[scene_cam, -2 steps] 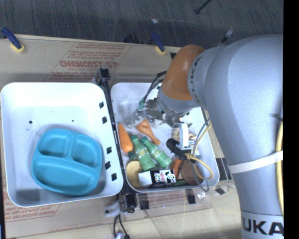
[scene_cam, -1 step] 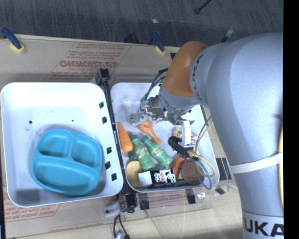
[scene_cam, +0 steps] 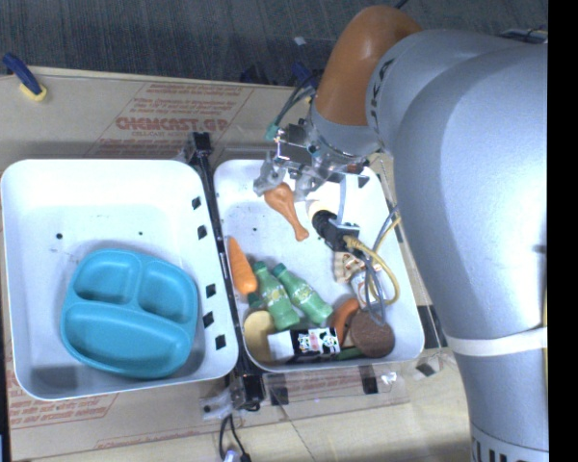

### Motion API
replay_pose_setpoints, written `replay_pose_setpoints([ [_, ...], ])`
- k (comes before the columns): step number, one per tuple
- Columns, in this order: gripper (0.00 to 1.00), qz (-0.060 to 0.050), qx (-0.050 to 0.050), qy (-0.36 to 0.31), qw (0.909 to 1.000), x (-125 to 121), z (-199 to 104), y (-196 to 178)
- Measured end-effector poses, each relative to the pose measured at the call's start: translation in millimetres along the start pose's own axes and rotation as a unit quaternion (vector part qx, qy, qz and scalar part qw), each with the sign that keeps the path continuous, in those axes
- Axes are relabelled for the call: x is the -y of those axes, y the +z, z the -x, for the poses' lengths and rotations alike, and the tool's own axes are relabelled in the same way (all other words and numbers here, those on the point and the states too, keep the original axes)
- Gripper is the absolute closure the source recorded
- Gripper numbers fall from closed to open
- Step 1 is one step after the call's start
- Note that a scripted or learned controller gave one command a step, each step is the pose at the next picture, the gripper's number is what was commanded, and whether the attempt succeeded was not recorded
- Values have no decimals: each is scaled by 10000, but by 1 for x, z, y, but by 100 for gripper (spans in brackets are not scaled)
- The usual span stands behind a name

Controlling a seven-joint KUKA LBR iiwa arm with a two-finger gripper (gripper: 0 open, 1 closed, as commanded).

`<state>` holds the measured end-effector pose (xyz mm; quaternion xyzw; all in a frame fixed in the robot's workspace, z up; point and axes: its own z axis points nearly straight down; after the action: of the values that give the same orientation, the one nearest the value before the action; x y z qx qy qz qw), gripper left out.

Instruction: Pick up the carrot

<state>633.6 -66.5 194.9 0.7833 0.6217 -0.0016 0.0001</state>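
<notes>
The carrot (scene_cam: 241, 266) is vivid orange and tapered. It lies along the left wall of the right bin (scene_cam: 233, 192), pointing toward the front. My gripper (scene_cam: 287, 183) hangs over the back of that bin, up and to the right of the carrot and apart from it. Directly under the gripper is a tan-orange drumstick-shaped toy (scene_cam: 289, 210), its thick end touching or just below the gripper; I cannot tell whether it is gripped.
Two green bottles (scene_cam: 294, 296), a yellow round piece (scene_cam: 258, 323), a black-and-white box (scene_cam: 313, 341), a brown ball (scene_cam: 371, 334) and a red-orange piece (scene_cam: 345, 310) crowd the right bin's front. A blue divided plate (scene_cam: 130, 312) lies in the left bin (scene_cam: 39, 191).
</notes>
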Motion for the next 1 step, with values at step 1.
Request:
replay_pose_setpoints([
  [1,100,-53,-5,2719,9623,30,-62,4],
])
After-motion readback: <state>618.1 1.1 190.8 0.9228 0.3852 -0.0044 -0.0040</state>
